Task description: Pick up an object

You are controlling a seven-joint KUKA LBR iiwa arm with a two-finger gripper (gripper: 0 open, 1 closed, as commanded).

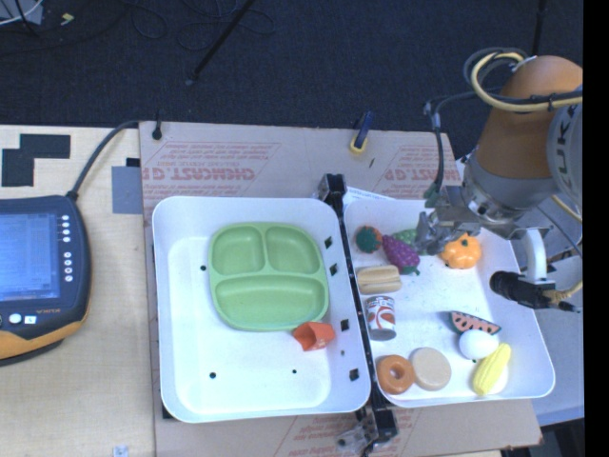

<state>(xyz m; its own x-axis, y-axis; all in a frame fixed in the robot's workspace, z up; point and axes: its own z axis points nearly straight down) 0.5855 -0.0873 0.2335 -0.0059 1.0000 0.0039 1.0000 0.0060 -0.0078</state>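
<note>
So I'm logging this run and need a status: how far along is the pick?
Nothing looks picked up yet. The hand is low over the right bin, next to the purple grapes and the orange pumpkin, and both of those lie on the bin floor. I cannot tell whether it has closed on anything. Gripping and lifting an item is what is left.

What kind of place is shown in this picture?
Probably a robot lab test bench: a KUKA arm reaches over two white bins of toy food, a control pendant lies alongside, and cables trail behind.
</note>
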